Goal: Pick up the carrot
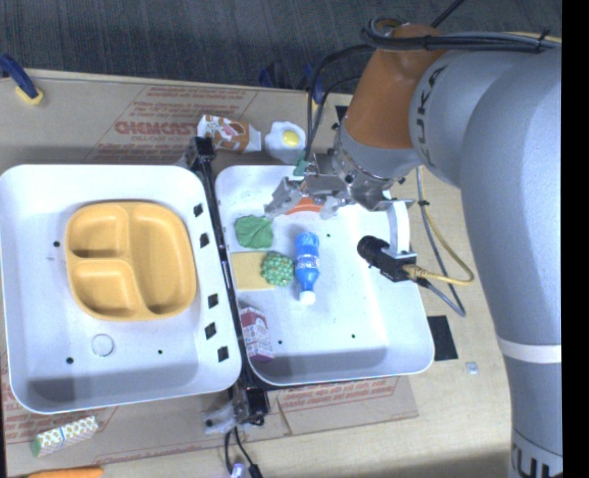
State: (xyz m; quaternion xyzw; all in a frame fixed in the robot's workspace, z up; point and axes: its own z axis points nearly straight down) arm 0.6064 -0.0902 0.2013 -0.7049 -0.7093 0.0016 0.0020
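Observation:
The carrot (308, 208) shows as a short orange piece at the back of the right bin (379, 322), mostly covered by the wrist above it. My gripper (309, 200) is down over it, reaching in from the right. The two grey fingers (278, 201) stand spread to either side of the orange piece, so the gripper is open and straddles the carrot. I cannot see whether the fingers touch it.
Close in front of the carrot lie a green leaf (254, 231), a blue bottle (306, 262), a bumpy green ball (276, 268), a yellow slab (244, 267) and a packet (255, 333). The left bin (15, 267) holds a yellow divided tray (130, 257).

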